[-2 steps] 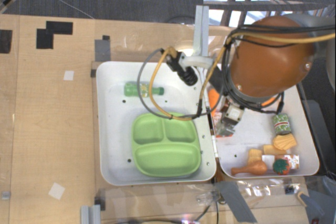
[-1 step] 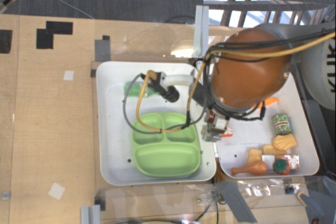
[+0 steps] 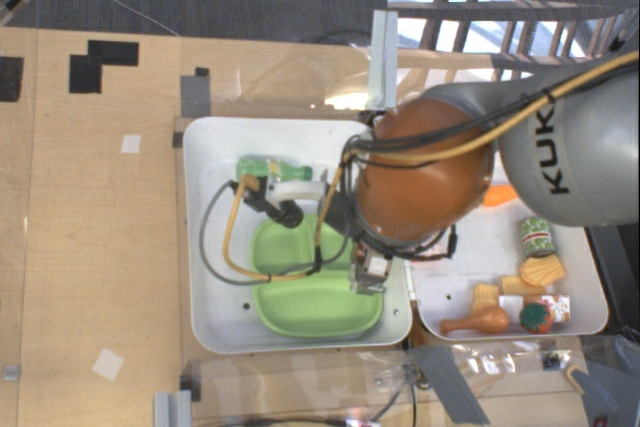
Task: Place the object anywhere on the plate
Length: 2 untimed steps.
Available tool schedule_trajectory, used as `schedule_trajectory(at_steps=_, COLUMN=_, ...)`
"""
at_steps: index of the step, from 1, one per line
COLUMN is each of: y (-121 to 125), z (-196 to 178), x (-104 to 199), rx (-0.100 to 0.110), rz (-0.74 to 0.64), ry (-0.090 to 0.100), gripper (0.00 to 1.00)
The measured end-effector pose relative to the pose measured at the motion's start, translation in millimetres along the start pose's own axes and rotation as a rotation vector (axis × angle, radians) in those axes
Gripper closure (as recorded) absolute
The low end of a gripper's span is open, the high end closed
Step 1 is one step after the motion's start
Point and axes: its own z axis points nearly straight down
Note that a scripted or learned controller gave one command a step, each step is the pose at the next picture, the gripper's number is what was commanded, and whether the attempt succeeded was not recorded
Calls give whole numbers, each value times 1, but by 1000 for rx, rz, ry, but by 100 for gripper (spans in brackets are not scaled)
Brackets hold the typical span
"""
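Observation:
A light green plate (image 3: 315, 310) lies at the front of the left white bin (image 3: 205, 315). A second green dish (image 3: 280, 250) overlaps it just behind. My gripper (image 3: 367, 277) hangs under the orange wrist band (image 3: 425, 175), over the plate's right rim near the wall between the bins. I see nothing held beneath it; the wrist hides most of it. A green bottle (image 3: 272, 171) lies on its side at the back of the left bin.
Black and yellow cables (image 3: 230, 225) loop across the left bin and over the dishes. The right bin (image 3: 600, 305) holds toy food: a can (image 3: 536, 236), a waffle (image 3: 543, 270), bread pieces (image 3: 487, 295), a brown drumstick (image 3: 478, 320), a strawberry (image 3: 537, 315) and an orange piece (image 3: 501, 197).

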Motion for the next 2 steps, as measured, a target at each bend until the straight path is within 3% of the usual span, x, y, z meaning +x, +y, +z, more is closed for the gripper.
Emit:
schedule_trajectory(at_steps=1, y=1, z=-2, x=2, rx=0, rz=3, ry=6, gripper=0)
schedule_trajectory(at_steps=2, y=-78, z=-67, x=17, rx=7, rz=363, ry=10, gripper=0)
